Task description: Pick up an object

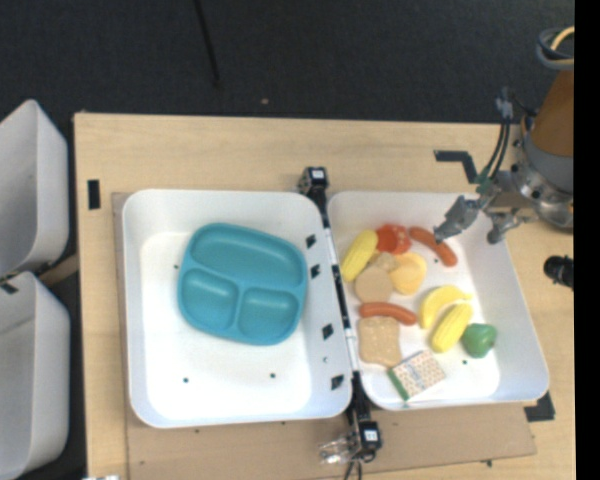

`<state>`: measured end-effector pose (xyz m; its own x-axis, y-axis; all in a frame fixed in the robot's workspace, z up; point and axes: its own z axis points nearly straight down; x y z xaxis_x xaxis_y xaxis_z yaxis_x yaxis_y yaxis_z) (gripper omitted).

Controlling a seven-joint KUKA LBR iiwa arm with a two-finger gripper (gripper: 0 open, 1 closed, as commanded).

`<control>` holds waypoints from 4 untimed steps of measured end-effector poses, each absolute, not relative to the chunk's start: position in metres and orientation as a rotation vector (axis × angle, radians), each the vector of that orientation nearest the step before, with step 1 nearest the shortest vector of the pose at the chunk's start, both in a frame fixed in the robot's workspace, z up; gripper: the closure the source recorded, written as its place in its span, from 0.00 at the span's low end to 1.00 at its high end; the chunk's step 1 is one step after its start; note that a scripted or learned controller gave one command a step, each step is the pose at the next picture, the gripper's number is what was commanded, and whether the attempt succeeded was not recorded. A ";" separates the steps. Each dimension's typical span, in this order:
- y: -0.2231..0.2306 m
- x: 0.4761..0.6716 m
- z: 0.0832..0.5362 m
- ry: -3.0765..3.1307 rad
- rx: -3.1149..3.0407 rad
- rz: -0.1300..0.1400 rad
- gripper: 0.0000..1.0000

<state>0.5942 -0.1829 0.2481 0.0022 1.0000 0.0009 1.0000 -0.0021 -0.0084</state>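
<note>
One arm [540, 158] reaching from right, jaws [472, 218] spread, empty, over right bin [520, 368] near sausage [433, 245]

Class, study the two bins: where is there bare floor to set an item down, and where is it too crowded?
Left bin: bare white floor rings the blue divided plate, widest along the near edge and left side. Right bin: free along the right wall and the far-left corner. Crowded: the toy food from the yellow corn down to the card, with the gripper above the sausage.

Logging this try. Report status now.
Gripper above right bin's far edge, nothing between fingers. Toy food piled below, red sausage nearest. Nothing blocking.
</note>
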 end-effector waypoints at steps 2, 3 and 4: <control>-0.184 0.603 0.194 -2.219 -2.221 0.005 0.00; -0.194 0.598 0.144 -2.218 -2.223 0.006 0.00; -0.194 0.599 0.100 -2.217 -2.226 0.000 0.00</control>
<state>0.5986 -0.1945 0.1000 0.0044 1.0000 0.0001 1.0000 -0.0044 0.0003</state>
